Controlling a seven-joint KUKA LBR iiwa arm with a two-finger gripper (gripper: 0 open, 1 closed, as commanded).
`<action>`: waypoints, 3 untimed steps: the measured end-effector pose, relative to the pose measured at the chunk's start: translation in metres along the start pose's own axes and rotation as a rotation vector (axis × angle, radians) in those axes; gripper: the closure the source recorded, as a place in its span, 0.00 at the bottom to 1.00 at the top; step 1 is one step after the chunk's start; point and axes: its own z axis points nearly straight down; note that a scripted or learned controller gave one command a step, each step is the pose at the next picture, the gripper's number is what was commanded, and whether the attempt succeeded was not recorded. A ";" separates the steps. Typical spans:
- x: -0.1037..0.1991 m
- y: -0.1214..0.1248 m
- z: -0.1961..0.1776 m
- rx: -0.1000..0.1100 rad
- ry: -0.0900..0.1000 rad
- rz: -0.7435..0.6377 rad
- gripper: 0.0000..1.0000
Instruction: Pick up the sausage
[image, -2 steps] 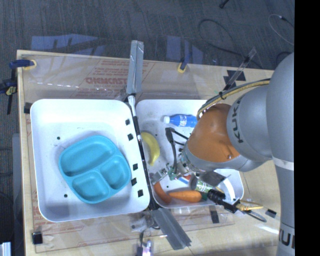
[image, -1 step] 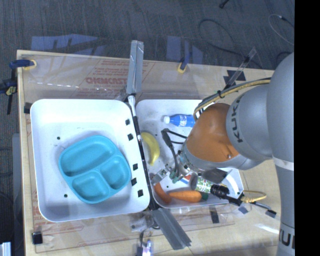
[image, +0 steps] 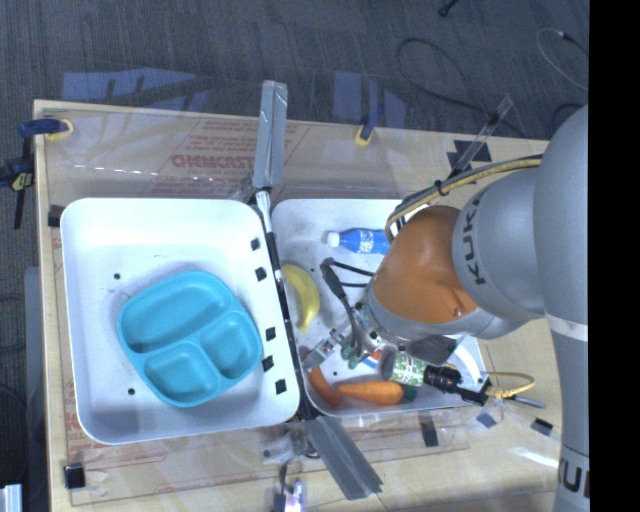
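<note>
Bins: we count two shallow white bins (image: 90, 300) side by side on the worktop (image: 140, 140)
Left bin: one glossy blue plastic tray (image: 190, 338), three rounded compartments
Right bin: one curved yellow banana (image: 301, 295), one clear bottle (image: 362, 240) with blue label
Sausage (image: 368, 392): one smooth orange-red cylinder, lower centre of the frame, along the right bin's near wall
Arm (image: 500, 260): grey, orange band, over the right bin
Jaws (image: 352, 345): we cannot tell their state

Divided plate (image: 190, 338) in left bin (image: 90, 240); banana (image: 301, 293) in right bin (image: 300, 225).
</note>
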 end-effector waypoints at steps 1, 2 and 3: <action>-0.001 0.001 -0.001 -0.005 0.000 -0.189 0.00; 0.003 -0.002 0.000 0.007 0.005 0.028 0.00; 0.002 -0.001 0.000 0.005 0.003 -0.030 0.00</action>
